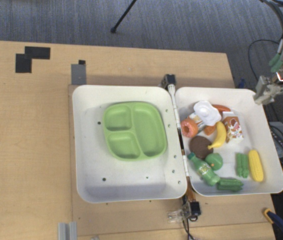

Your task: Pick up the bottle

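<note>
The bottle (204, 168) is green with a pale label. It lies on its side near the front left of the right bin (274, 149), its cap pointing to the bin's left wall. A brown round toy (199, 145) and a green round vegetable (214, 160) touch it. My gripper (262, 91) hangs at the bin's far right corner, over the rim and well away from the bottle.
The right bin also holds a white cup (206, 113), a donut (189, 128), a banana (220, 135), corn (255, 165), green pods (241, 165) and a green piece (230, 184). A green divided plate (133, 131) lies in the left bin (88, 179).
</note>
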Robot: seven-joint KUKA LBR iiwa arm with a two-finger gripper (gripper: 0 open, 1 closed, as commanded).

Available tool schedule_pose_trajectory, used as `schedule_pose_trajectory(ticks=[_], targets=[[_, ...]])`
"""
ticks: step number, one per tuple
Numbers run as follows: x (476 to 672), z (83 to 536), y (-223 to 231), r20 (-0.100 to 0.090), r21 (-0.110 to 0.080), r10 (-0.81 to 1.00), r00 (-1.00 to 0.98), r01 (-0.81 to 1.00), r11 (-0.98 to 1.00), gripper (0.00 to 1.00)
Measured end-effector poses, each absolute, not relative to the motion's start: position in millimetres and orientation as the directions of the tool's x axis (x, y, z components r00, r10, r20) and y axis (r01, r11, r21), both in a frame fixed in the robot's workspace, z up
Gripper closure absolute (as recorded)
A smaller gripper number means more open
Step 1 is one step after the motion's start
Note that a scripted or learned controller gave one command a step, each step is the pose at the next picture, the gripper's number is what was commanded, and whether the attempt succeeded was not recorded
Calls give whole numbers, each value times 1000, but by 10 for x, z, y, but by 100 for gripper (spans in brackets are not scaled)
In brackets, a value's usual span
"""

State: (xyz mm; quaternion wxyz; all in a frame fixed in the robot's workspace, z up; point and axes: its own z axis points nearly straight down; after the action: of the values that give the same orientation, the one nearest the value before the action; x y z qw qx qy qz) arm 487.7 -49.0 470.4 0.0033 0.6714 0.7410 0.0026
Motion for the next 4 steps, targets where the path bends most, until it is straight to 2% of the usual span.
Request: schedule_pose_trajectory(ticks=[1, 2, 3, 4], targets=[[4872, 5359, 168, -4, 7, 825, -565, 825, 565, 100], [4871, 5357, 621, -5, 6, 655, -756, 655, 756, 100], [4870, 5277, 881, -5, 5, 552, -834, 552, 834, 100], [4871, 5214, 1032, -8, 4, 158, -987, 158, 987, 100]])
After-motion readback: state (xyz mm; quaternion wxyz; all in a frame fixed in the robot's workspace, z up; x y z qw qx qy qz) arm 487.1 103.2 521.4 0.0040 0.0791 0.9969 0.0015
